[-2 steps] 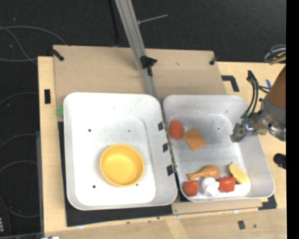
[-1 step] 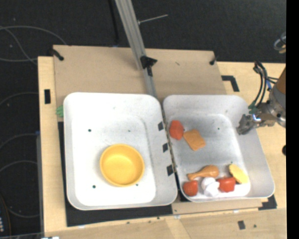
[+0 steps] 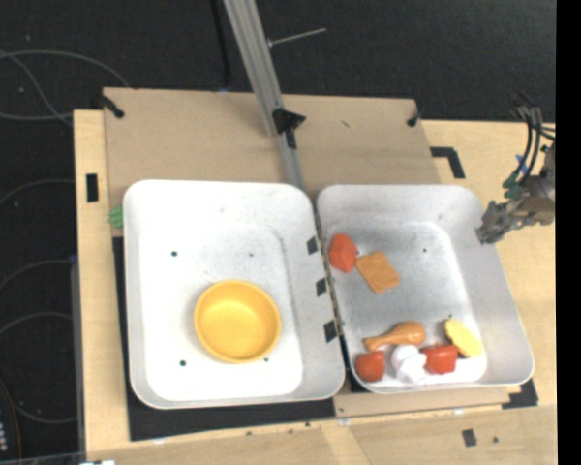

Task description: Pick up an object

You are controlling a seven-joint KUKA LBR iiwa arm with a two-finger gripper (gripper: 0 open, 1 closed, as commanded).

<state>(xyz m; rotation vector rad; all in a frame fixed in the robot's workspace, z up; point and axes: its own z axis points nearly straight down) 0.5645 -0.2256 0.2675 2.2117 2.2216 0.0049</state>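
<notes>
A dark floor with loose cables surrounds the tan counter (image 3: 223, 143), which carries two shallow white bins touching along their inner edges. The left bin (image 3: 174, 221) holds a yellow bowl (image 3: 237, 321). The right bin (image 3: 416, 221) holds the candidates for picking: an orange-red ball (image 3: 343, 252) just beside a tan block (image 3: 378, 272), and along the near wall a crowded row of an orange drumstick shape (image 3: 397, 336), a yellow piece (image 3: 463, 337), two red pieces (image 3: 371, 364) (image 3: 442, 358) and a white lump (image 3: 407, 364).

The end effector (image 3: 494, 223) hangs over the right bin's far right rim, well apart from everything; whether it is open or closed I cannot tell.

Likely risks: the near-wall items touch one another and hug the sloped wall, so a descent there may clip the rim or nudge neighbours away. The ball could roll off when touched.

No readable writing or brand marks are visible.
</notes>
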